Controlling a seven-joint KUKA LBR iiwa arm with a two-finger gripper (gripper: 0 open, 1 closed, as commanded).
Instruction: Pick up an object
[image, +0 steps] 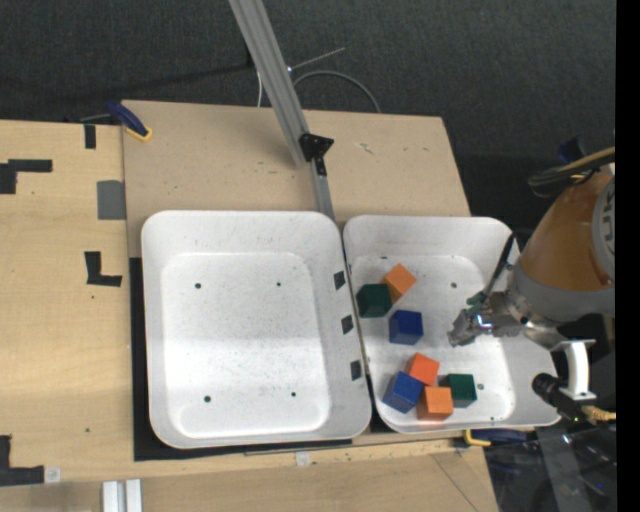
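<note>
Seven small blocks sit in the right bin, right of centre in the frame, in two groups. Upper group: an orange block tilted on its corner, touching a dark green block to its lower left, and a blue block just below them, slightly apart. Lower group, hard against the bin's bottom wall: an orange block on top, a blue block at lower left, a second orange block beside it, and a dark green block at the right, all packed close or touching.

The claw hovers over the bin's right half, to the right of the blue block, with bare white floor between them. Nothing sits between its fingers; whether they are spread or closed I cannot tell. The grey and orange arm covers the bin's right wall.

Open room: the strip of floor between the two groups, and the bin's upper right corner. The lower cluster is boxed in by the bottom rim.

The left bin fills the middle of the frame, its rim meeting the right bin's. A slanted metal pole comes down from the top of the frame to that seam. The tabletop spreads at left, with black tape marks.
</note>
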